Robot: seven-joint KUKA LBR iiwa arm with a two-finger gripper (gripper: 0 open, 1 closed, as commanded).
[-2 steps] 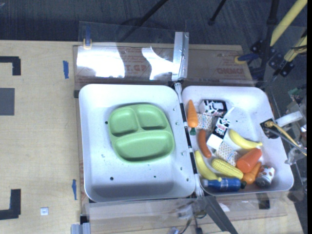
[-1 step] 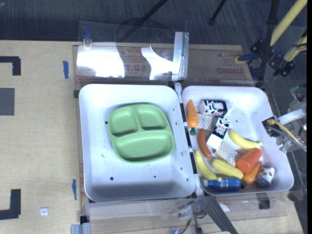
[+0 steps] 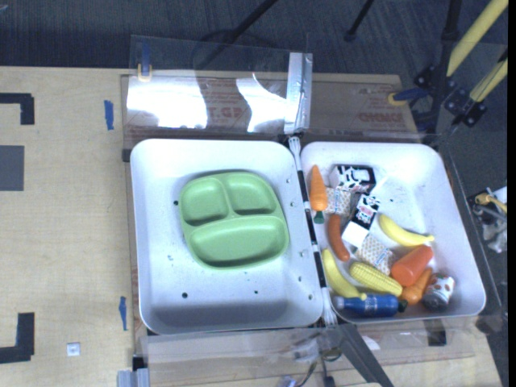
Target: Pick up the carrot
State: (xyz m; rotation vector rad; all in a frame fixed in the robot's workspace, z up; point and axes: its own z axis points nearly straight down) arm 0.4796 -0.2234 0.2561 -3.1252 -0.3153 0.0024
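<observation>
Two white bins sit side by side on a wooden bench [image 3: 64,216]. The left bin [image 3: 153,297] holds a green plate [image 3: 234,216] with three sections, lying flat near the middle of the frame. The right bin [image 3: 451,216] is full of toy food and small boxes. The carrot [image 3: 318,185] is in the upper left part of the right bin, right beside the wall that the two bins share. It is orange with a small green end, and it lies long-ways along that wall with the green end pointing to the bottom of the frame. Just below it lies a red-orange sausage shape [image 3: 339,236], tilted a bit. To the right of the carrot is a black and white box [image 3: 355,176], and under that are some small patterned cartons [image 3: 367,210]. A yellow banana [image 3: 403,232] lies near the right side of the bin. Below it is a fat orange toy [image 3: 413,264]; I cannot tell what it is. A corn cob [image 3: 372,278] lies next to it, touching it. A blue tube [image 3: 371,303] lies along the bottom wall of the bin. Nothing lies on top of the carrot. A shiny clear sheet [image 3: 210,95] stands behind the left bin, at the top of the frame.
</observation>
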